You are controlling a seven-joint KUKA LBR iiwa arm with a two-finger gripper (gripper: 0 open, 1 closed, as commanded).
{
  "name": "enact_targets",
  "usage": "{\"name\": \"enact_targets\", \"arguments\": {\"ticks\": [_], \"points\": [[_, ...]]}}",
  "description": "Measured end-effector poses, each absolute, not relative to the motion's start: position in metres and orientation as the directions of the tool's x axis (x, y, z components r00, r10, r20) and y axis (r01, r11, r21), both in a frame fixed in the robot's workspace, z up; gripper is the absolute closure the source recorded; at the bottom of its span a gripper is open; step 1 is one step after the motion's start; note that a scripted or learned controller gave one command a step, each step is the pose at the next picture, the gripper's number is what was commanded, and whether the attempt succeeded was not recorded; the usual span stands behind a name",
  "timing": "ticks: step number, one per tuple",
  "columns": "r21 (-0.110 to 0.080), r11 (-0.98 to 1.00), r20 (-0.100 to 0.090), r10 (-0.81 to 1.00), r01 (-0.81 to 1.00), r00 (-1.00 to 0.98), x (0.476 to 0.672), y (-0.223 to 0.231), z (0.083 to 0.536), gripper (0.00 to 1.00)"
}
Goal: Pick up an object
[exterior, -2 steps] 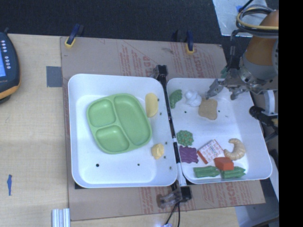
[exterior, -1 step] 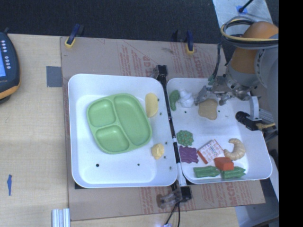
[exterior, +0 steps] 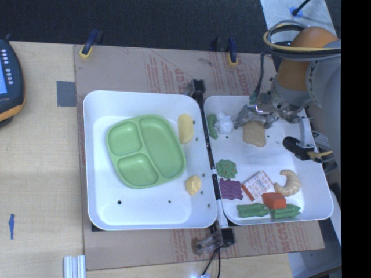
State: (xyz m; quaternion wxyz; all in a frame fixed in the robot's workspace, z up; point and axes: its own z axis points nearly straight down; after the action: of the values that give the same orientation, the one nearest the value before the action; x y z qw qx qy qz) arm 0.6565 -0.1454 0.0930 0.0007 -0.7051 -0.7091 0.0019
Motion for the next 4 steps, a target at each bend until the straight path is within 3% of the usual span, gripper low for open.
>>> {"name": "enact_targets", "arguments": {"ticks": [2, 4], "points": [[0.0, -0.001, -0.02, 1.0, 1.0, 0.001, 0.656, -0.121, 0.095, 0.0], [0.008, -0.005, -0.022, 1.0, 1.0, 0.006, 0.657, -0.117, 0.096, 0.0]]}}
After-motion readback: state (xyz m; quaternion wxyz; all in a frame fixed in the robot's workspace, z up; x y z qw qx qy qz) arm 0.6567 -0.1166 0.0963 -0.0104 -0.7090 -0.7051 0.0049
